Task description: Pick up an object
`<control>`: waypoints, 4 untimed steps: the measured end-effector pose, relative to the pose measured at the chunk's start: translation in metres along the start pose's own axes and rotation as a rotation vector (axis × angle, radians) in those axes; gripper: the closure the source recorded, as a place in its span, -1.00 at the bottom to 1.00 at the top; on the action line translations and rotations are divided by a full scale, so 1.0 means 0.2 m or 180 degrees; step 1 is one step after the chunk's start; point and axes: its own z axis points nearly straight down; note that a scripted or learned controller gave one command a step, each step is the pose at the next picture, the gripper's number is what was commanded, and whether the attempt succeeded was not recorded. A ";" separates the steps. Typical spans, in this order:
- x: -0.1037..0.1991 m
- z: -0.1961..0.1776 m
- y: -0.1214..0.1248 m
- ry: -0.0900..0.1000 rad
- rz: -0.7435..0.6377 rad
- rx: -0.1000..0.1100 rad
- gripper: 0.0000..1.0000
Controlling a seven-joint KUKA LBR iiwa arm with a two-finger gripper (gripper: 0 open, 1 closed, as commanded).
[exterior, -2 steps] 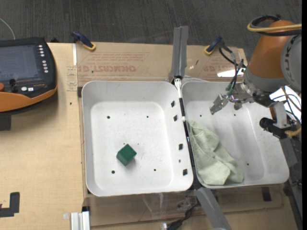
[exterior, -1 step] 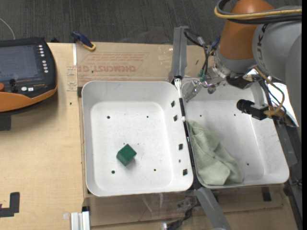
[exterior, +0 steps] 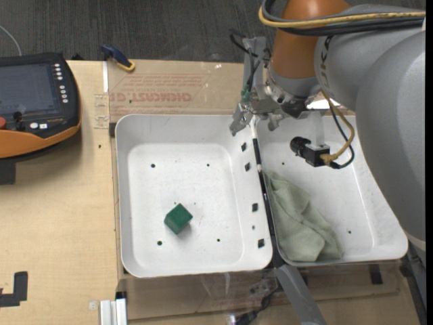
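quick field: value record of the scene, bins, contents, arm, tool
left bin: green block, lying alone toward the front
right bin: pale green cloth, crumpled at its front left
arm: reaches in from the right
tool: above the bins' shared rim at the back, holding nothing visible
outside bins: teach pendant at far left

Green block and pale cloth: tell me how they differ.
The green block is small, rigid and boxy; the cloth is larger, limp and crumpled. The block is dark green, the cloth pale greenish-grey. The block lies in the left bin, the cloth in the right bin. Both lie apart from the tool.
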 end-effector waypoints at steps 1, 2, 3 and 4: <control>0.15 0.17 0.04 -0.0024 0.0613 -0.0066 -1.00; 0.05 0.12 0.03 -0.0095 0.0675 -0.0049 1.00; 0.01 0.00 -0.42 0.0001 0.1132 0.0011 1.00; 0.09 0.00 -0.51 0.0001 0.1071 0.0012 1.00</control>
